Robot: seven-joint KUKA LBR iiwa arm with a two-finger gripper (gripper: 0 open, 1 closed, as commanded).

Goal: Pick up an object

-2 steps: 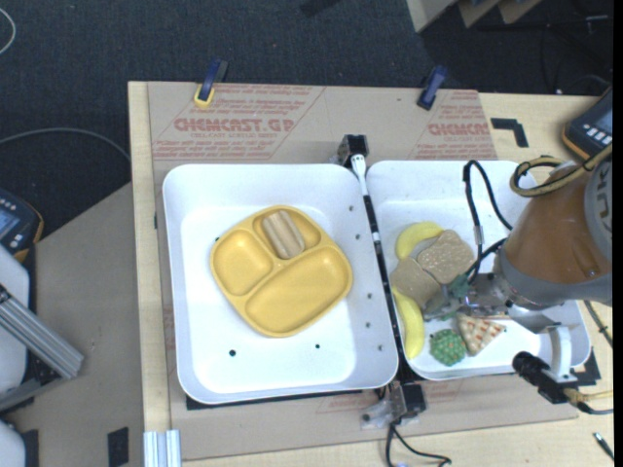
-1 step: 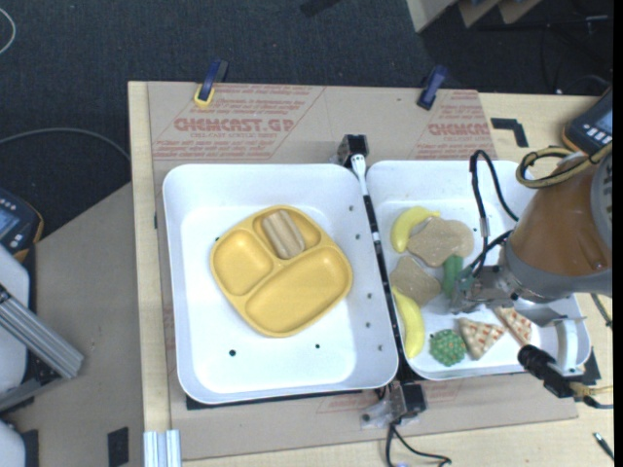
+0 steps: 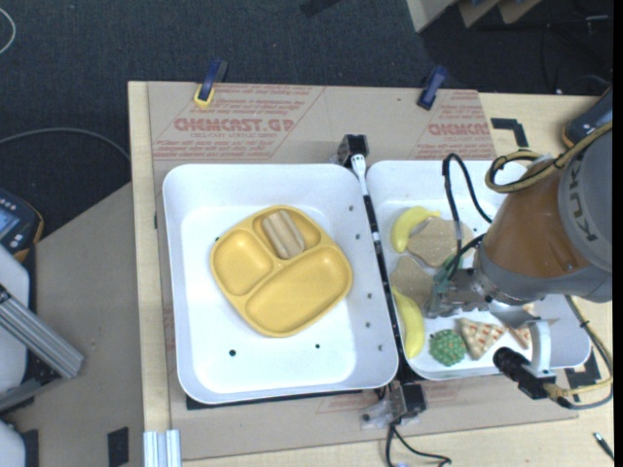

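The right bin (image 3: pixel 384 178) holds several toy foods. A yellow banana piece (image 3: pixel 408 225) lies near its back left, and a tan flat piece (image 3: pixel 434 243) sits beside it. Another yellow piece (image 3: pixel 413 325) lies at the front left, next to a green broccoli (image 3: pixel 447 347) and a pizza slice (image 3: pixel 480 337). My gripper (image 3: pixel 445 292) hangs low over the middle of this bin, just above the broccoli and beside the tan piece. The wrist and the grey and orange arm (image 3: pixel 535 236) hide the bin's right half.
The left bin (image 3: pixel 195 290) bears a yellow divided plate (image 3: pixel 282 278) with a tan bread stick (image 3: pixel 283 233) in its back compartment. A black ridge (image 3: pixel 372 236) divides the two bins. Cables (image 3: pixel 472 178) loop over the right bin's back edge. Clamps (image 3: pixel 206 84) stand on the board's far edge.
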